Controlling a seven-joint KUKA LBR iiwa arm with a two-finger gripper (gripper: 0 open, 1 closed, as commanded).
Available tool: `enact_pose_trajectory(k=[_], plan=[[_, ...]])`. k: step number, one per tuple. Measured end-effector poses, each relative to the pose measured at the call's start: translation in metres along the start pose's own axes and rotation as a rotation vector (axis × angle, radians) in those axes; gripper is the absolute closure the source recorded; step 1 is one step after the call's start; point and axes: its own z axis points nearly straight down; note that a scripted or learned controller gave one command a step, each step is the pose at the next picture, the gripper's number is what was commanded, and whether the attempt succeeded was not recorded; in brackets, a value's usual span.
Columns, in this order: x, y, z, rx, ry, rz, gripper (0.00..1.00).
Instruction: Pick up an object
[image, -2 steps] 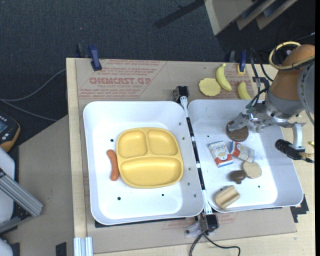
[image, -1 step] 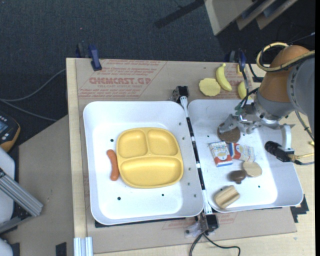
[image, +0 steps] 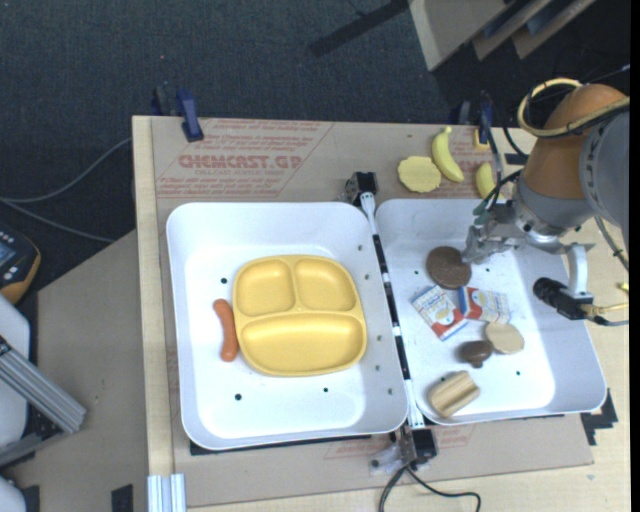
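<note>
The right bin (image: 530, 390) holds a brown round disc (image: 447, 267), a red, white and blue packet (image: 457, 308), a tan round piece (image: 505, 338), a dark brown lump (image: 474, 352) and a tan block (image: 451, 392). My gripper (image: 480, 246) hangs low in this bin, just right of the brown disc and close to its edge. Nothing shows between its tips. In the left bin (image: 200, 400) lies a yellow divided plate (image: 298, 314) with an orange sausage (image: 227, 329) along its left side.
On the bench behind the right bin lie a yellow banana (image: 447, 155), a yellow round slice (image: 420, 174) and another yellow piece (image: 485, 179). Black clips (image: 360, 186) join the bins at the middle. Blue clamps (image: 187, 114) sit on the far bench edge.
</note>
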Motion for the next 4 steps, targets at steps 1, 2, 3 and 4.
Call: enact_pose_trajectory(k=[1,2,3,4], plan=[[0.0,0.0,0.001,0.002,0.0,0.0,0.0],[0.046,-0.057,0.015,0.017,0.005,0.001,0.0],[0.028,0.01,0.014,0.003,-0.001,0.0,0.0],[0.041,-0.057,0.014,0.016,0.004,0.005,0.0]])
